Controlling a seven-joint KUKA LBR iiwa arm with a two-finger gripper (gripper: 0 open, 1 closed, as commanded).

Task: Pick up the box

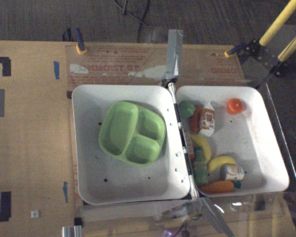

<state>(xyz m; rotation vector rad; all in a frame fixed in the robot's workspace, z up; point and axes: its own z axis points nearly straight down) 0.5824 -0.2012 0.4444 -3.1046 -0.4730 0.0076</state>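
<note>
The box [207, 119] is a small white carton with an orange-red front. It lies in the right bin [256, 132] near that bin's back left corner. A red sausage-like piece [195, 120] touches its left side, and a round green item [186, 108] sits just behind that. Nothing covers the top of the box.
The right bin also holds an orange ball [235, 105], two bananas [221, 162], a small can [232, 172], a carrot [217, 186] and a green bottle [201, 168], mostly along the left wall and front. A green divided plate [133, 132] lies in the left bin [89, 172].
</note>
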